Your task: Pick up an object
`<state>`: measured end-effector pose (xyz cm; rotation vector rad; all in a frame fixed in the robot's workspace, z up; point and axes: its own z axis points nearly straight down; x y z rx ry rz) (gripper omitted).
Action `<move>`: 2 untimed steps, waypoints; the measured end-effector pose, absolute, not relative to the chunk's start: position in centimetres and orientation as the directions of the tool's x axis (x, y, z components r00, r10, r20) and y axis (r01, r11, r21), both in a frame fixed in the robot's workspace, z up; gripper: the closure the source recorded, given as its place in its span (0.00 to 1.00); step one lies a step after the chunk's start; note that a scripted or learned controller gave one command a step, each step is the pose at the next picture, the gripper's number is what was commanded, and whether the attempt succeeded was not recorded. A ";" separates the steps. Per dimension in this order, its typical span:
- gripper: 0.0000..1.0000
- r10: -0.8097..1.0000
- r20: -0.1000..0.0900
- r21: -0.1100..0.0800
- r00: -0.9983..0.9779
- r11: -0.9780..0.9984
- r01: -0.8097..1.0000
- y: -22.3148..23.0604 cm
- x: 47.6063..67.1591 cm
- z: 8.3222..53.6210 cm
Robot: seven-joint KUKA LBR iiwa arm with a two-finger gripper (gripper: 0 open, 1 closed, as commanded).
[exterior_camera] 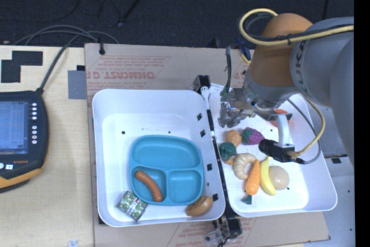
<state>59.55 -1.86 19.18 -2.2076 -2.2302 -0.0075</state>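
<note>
My gripper hangs over the upper left part of the right bin, just above a small tan toy food and a purple piece. Below these lie a teal piece, a pale croissant shape, an orange carrot, a yellow banana and a beige ball. Nothing shows as held in the gripper.
The left bin holds a blue divided plate with a sausage on it, a green packet and a brown bread piece. A control pendant lies on the bench at far left. The grey arm covers the right bin's back right.
</note>
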 end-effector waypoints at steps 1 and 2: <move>1.00 1.000 -0.002 0.004 0.003 -0.003 1.000 -6.8 58.4 26.8; 1.00 1.000 0.002 -0.001 -0.001 0.001 1.000 -4.7 51.5 32.0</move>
